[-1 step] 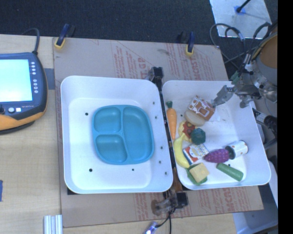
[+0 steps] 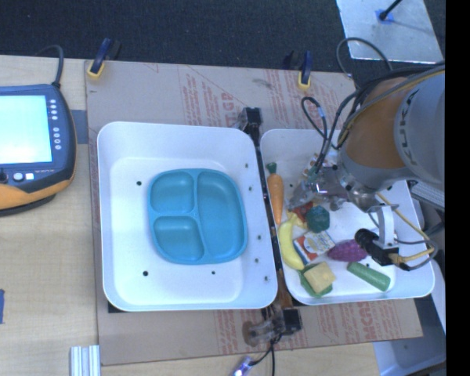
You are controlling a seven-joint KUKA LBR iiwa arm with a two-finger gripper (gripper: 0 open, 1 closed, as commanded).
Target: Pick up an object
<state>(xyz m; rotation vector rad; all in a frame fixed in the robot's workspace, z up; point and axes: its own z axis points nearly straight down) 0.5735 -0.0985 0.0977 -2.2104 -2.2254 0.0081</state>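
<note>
surface (image 2: 55, 288): one, light wood, with brown cardboard sheet (image 2: 188, 92) under both bins; faint red print on the cardboard, too blurred to read.
bins: two, white, shallow, side by side, touching along the middle.
left bin (image 2: 117, 210): holds one blue divided plate (image 2: 197, 215), three compartments, lying flat at the bin's centre.
right bin (image 2: 415, 284): holds the small objects, all crowded in its left half and near edge.
carrot (image 2: 276, 194): one, orange, green tip, along the right bin's left edge, pointing to the far edge.
banana (image 2: 288, 245): one, yellow, at left edge, just nearer than the carrot.
teal round object (image 2: 319, 218): one, just beside the end effector, centre of bin.
red-white packet (image 2: 313, 245): one, flat, between banana and purple object; print unreadable.
purple object (image 2: 347, 250): one, oval, near centre toward near edge.
yellow-green block (image 2: 319, 278): one, near edge, left part.
green cylinder (image 2: 368, 275): one, lying flat at near edge, right of the block.
arm (image 2: 392, 131): one, grey with orange band, over the right bin's far right.
end effector (image 2: 323, 185): low over the right bin's centre, above the object cluster; opening can't be made out, cables and housing cover it; no object seen between its parts.
tablet pendant (image 2: 19, 143): one, at surface's left edge, screen lit, no readable text.
clamps (image 2: 98, 59): two, yellow-blue, on the cardboard's far edge.
</note>
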